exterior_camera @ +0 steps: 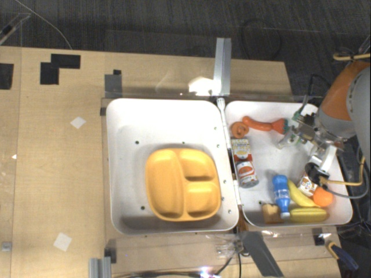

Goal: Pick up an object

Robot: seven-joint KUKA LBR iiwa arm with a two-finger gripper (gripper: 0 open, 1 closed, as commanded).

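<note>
The right bin (264,155) holds several small things. An orange-red utensil (258,124) lies near its far wall. My gripper (288,135) hovers over the bin's far right part, just beside the utensil's right end, and I see nothing held in it. Two red-labelled cans (241,150) (247,173) lie along the left wall. A blue bottle (281,194), a yellow banana (309,214), an orange ball (323,198) and a brown lump (270,212) crowd the near right corner.
The left bin (127,132) carries a yellow divided plate (182,183) in its near half. A metal post (222,68) stands behind the wall between the bins. Cables (342,181) hang by the arm at the right bin's right wall.
</note>
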